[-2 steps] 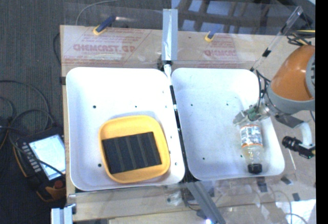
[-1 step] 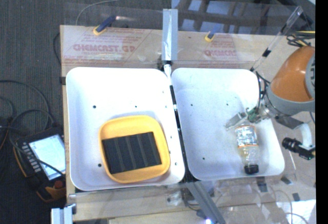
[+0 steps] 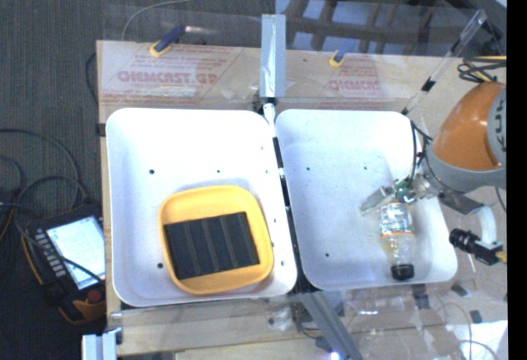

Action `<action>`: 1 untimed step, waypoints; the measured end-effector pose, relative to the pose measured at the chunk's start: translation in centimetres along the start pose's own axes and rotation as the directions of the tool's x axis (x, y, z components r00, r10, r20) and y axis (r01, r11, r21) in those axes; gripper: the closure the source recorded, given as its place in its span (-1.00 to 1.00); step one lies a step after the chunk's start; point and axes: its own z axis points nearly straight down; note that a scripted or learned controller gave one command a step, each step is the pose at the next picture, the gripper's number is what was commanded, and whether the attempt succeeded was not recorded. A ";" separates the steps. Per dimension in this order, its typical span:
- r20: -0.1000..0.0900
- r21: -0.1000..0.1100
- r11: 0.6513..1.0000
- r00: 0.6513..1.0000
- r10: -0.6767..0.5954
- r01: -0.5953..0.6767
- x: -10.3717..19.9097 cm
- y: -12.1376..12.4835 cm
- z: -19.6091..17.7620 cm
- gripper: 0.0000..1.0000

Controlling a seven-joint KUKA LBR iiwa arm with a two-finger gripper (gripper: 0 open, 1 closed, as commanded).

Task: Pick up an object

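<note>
A clear plastic bottle (image 3: 396, 228) with a black cap (image 3: 402, 271) lies in the right bin (image 3: 329, 185), near its right wall, cap toward the front edge. My gripper (image 3: 390, 195) hangs right over the bottle's far end, touching or nearly touching it. The orange and grey arm (image 3: 471, 140) reaches in from the right behind it. In the left bin (image 3: 148, 152), a yellow rounded block with a black ribbed top (image 3: 216, 240) rests at the front centre.
A narrow divider (image 3: 278, 161) separates the two bins. A transparent panel stands behind the bins. Cables and a small screen device (image 3: 70, 247) lie on the floor to the left of the bench.
</note>
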 end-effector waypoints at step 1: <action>-0.019 0.038 0.997 0.998 0.065 -0.064 0.8 2.1 -0.6 -1.00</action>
